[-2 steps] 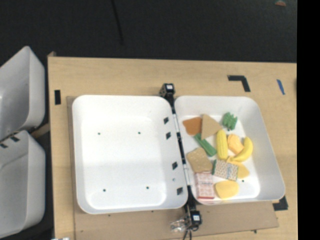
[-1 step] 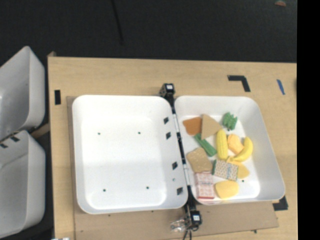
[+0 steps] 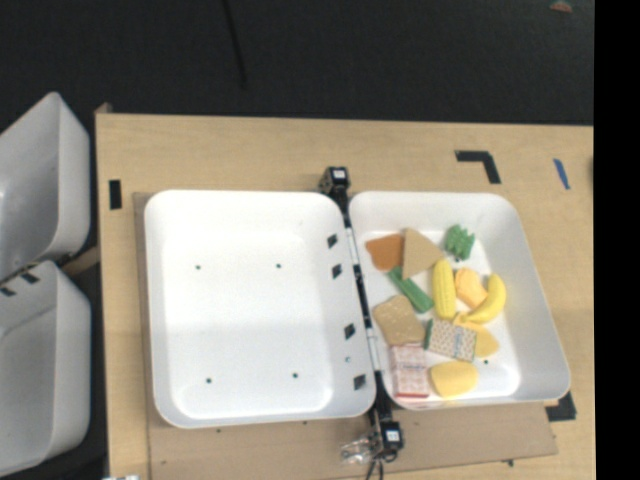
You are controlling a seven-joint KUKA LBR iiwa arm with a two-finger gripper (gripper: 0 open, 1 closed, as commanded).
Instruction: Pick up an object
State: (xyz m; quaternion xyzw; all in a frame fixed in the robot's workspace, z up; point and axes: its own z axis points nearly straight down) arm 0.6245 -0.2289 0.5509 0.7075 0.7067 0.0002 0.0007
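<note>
1. The things to pick are small toy foods, heaped in the right bin [image 3: 532, 298], mostly in its middle and near half.
2. At the far side of the heap lie an orange piece [image 3: 384, 252], a tan wedge [image 3: 421, 250] touching it, and a green knobbly piece [image 3: 459, 241] just beside the wedge.
3. In the middle, a green strip [image 3: 410, 292] lies slantwise, with a yellow corn cob [image 3: 444, 288] just to its right, then an orange-yellow lump [image 3: 469, 287], then a banana [image 3: 489, 302] curving round the lump's outer side.
4. Nearer the camera, a tan toast [image 3: 397, 319] sits close to the bin's left wall, beside a patterned box [image 3: 452, 341] that lies under the cob's near end.
5. Nearest the camera are a pink and white packet [image 3: 409, 371] and a yellow lump [image 3: 453, 378], touching each other.
6. Whether the gripper is released, clenched or grasping anything cannot be told.
7. The left bin [image 3: 240, 298] is white and shallow, and its right edge meets the right bin's left edge.
8. Black clips run along that shared edge, with one black fitting [image 3: 334, 179] at the far end and another [image 3: 387, 433] at the near end.
9. Both bins rest on a tan bench [image 3: 220, 148], which bears a black corner mark [image 3: 480, 162] and a short blue mark [image 3: 562, 173] beyond the right bin.
10. Two white rounded shapes [image 3: 35, 178] stand at the left of the bench, against a dark floor
</note>
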